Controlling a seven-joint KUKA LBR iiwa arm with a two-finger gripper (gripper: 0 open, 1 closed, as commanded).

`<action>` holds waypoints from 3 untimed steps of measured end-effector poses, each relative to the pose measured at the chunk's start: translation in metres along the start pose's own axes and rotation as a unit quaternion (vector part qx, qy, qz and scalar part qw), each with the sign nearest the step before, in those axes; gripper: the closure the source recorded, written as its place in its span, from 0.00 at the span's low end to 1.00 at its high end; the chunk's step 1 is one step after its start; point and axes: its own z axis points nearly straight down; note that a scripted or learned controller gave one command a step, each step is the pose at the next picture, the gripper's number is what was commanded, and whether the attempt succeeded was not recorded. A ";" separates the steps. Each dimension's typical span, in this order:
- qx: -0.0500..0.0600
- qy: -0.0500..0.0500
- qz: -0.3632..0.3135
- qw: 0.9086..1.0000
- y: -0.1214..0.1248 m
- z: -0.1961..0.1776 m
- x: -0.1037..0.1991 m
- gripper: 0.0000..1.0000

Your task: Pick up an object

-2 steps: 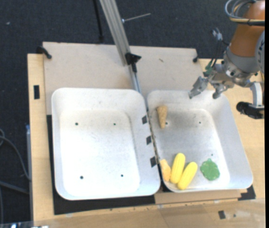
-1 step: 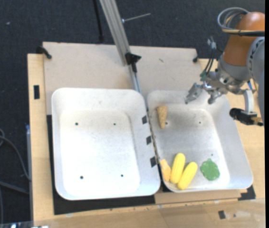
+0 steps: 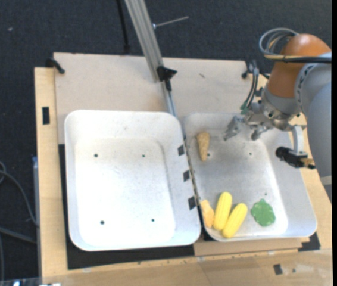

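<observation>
The end effector (image 3: 244, 128) hangs over the far edge of the right-hand bin (image 3: 293, 195), its two fingers spread apart and pointing down, with nothing between them; it looks poised above the bin floor so that it can drop onto whatever the program picks. The things to choose from all lie in that right bin: a pale cone-shaped piece (image 3: 203, 144) sits near the far left corner, just to the left of the end effector and slightly nearer the camera, and is the closest candidate. Two yellow corn-like pieces (image 3: 228, 214) lie side by side, touching, against the near wall, with a small orange piece (image 3: 206, 212) beside them at the bin's left wall and a green lump (image 3: 263, 213) just to their right; these are well apart from the fingers. The left bin (image 3: 127, 177) on the counter (image 3: 109, 82) holds no objects
</observation>
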 end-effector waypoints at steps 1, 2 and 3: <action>-0.005 -0.003 -0.002 1.000 0.002 -0.017 -0.001 1.00; -0.007 0.000 0.000 1.000 0.004 -0.083 -0.004 1.00; -0.004 0.000 -0.001 1.000 0.005 -0.094 -0.005 1.00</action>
